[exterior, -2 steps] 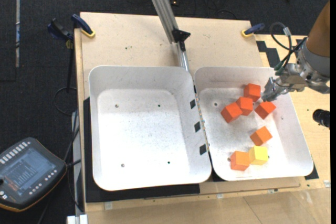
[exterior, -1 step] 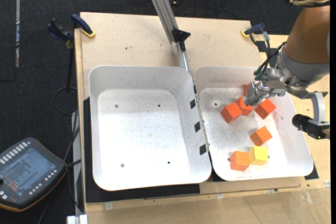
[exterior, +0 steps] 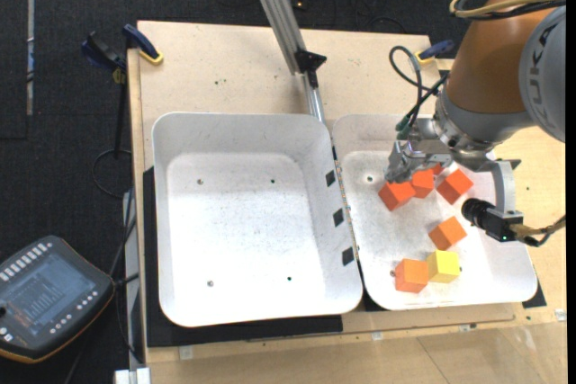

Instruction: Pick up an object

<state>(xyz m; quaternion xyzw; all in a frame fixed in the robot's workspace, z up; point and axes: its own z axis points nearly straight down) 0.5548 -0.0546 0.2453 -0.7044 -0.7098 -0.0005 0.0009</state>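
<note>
Gripper [exterior: 402, 166] sits low in the right bin [exterior: 378, 297], right of frame centre, directly above an orange cube [exterior: 395, 194]; contact and grasp cannot be determined.

The grey arm [exterior: 504, 67], orange-banded above the wrist, comes in from three o'clock and bends down toward the view's centre-right. Its tool [exterior: 402, 168] points down at about seven o'clock from the wrist, hanging low
</note>
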